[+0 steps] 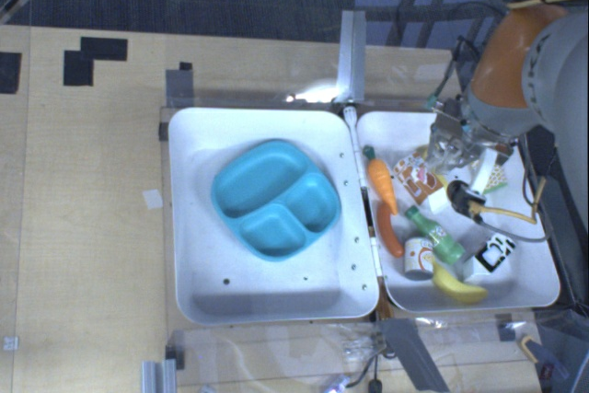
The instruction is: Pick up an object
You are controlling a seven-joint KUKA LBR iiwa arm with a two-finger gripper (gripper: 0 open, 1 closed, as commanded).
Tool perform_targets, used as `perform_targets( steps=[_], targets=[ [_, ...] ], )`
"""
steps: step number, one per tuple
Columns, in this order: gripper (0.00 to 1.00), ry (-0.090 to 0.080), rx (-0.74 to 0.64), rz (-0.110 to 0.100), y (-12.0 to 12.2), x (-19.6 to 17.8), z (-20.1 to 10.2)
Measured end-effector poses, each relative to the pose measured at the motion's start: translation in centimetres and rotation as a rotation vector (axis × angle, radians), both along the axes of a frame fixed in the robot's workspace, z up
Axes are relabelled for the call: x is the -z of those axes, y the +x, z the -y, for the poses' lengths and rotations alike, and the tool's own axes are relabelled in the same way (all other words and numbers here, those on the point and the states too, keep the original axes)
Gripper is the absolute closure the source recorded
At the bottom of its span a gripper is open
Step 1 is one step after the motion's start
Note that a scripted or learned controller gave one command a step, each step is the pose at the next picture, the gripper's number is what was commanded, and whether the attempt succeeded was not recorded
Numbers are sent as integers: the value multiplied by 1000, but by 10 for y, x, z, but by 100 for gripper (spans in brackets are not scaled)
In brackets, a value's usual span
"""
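Camera view puts our two-finger gripper [453, 152] low in the right white bin [543, 290]; whether it is spread or closed, we cannot tell. The nearest candidate, a flat orange-and-white snack packet [416, 179], lies just beside it at eight o'clock, its long axis running roughly two to eight

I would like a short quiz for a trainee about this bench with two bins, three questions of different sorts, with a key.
1. True or false: the blue plastic divided plate lies in the right white bin.
2. Which thing lies nearest the front wall of the right bin? A the orange carrot; B the yellow banana; C the green bottle.
3. Fill in: the tool is above the ____ bin.

Key: 1 false, it lies in the left white bin. 2 B. 3 right.
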State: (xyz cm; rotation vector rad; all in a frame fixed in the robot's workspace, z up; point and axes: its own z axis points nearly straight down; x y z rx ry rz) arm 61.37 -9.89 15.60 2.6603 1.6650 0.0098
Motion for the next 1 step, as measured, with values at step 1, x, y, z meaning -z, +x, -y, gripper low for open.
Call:
perform_targets(
  steps=[1],
  targets=[
    [0,0,0,0,0,0,0]
  ],
)
